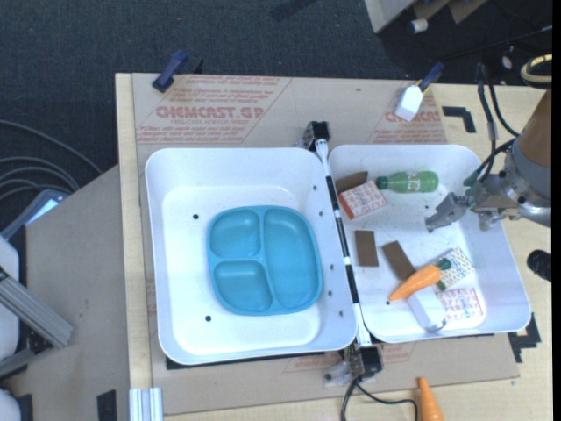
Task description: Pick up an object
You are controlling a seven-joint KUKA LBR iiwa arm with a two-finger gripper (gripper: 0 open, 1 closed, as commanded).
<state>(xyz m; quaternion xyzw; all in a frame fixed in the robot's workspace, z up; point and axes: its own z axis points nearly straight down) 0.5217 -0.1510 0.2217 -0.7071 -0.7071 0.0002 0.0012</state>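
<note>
The right bin [500, 323] holds several small items. A green bottle [408, 182] lies on its side at the back, with a red and white box [362, 200] to its left. Two brown blocks [365, 248] [397, 259] lie near the middle. An orange carrot [415, 282] lies in front of them, beside patterned packets [460, 303]. My gripper [459, 222] hangs over the right part of this bin, right of the bottle and behind the carrot. It is open, with bare white bin floor showing between its fingers [438, 218].
The left bin [166, 174] holds a blue divided plate [263, 259]. A clamp [316, 133] sits at the back where the bins meet. A white and blue tool [412, 102] lies on the board behind the right bin. Cables run along the right side.
</note>
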